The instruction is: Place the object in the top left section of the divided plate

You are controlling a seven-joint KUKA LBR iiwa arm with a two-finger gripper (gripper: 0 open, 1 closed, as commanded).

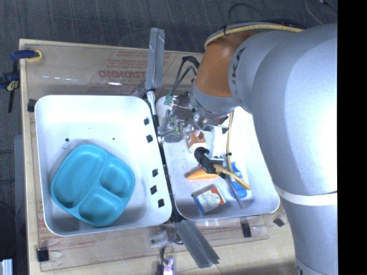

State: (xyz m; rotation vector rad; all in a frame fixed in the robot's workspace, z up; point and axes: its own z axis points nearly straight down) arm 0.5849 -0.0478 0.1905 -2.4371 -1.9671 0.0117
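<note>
Pincer [172, 125] low over right bin [261, 153], near divider; finger state cannot tell, nothing seen gripped. Step: picking, not yet carrying. Candidate objects lie just beside: orange wedge [200, 175], small printed box [208, 199], blue packet [238, 182]. Blue divided plate [92, 183] sits in left bin [74, 113], sections bare. Next: secure one object, lift, cross divider to plate's top left section.

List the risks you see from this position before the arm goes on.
1. The gripper sits at the right bin's left edge, close to the divider wall between the bins; a sideways move toward the blue divided plate could clip it.
2. The orange carrot-like piece, the small printed box and the blue item lie crowded together, so a grasp may catch the wrong one or two at once.
3. The plate lies slanted in the left bin, so the target section may be misjudged.
</note>
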